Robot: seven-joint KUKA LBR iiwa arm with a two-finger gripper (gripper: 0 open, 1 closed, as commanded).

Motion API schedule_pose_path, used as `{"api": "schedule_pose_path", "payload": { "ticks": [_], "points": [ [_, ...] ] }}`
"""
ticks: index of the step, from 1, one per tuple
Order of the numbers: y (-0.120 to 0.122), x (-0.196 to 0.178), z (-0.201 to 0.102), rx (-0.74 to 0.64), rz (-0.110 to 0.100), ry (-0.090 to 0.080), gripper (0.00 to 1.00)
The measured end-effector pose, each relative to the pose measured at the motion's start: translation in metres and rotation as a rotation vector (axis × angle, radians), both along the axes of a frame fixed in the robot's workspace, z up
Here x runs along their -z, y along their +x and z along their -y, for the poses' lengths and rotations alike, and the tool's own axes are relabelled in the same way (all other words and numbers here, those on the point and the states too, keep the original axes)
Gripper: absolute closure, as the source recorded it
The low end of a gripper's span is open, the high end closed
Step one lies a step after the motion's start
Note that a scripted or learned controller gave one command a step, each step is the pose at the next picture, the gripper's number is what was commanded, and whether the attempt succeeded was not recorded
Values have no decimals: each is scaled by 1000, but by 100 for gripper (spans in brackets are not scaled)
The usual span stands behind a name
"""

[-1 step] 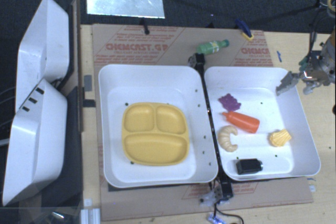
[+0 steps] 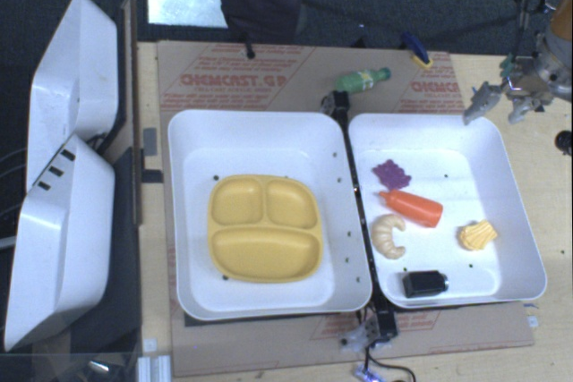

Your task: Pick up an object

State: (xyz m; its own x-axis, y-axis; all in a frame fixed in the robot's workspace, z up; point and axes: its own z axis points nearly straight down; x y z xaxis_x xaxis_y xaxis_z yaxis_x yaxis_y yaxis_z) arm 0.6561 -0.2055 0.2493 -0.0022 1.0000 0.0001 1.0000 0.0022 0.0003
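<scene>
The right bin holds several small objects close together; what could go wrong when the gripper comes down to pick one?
1. The carrot touches or nearly touches the purple grapes and the croissant, so the fingers may push a neighbour.
2. The black block lies near the right bin front wall, which may block a finger.
3. The gripper hangs over the far rim, away from every object.
</scene>
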Motion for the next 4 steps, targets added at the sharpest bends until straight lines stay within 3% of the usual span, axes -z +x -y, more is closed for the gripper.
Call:
{"api": "schedule_pose_path", "payload": {
  "ticks": [4],
  "points": [
    [0,-1,1,1,1,0,0]
  ]
}}
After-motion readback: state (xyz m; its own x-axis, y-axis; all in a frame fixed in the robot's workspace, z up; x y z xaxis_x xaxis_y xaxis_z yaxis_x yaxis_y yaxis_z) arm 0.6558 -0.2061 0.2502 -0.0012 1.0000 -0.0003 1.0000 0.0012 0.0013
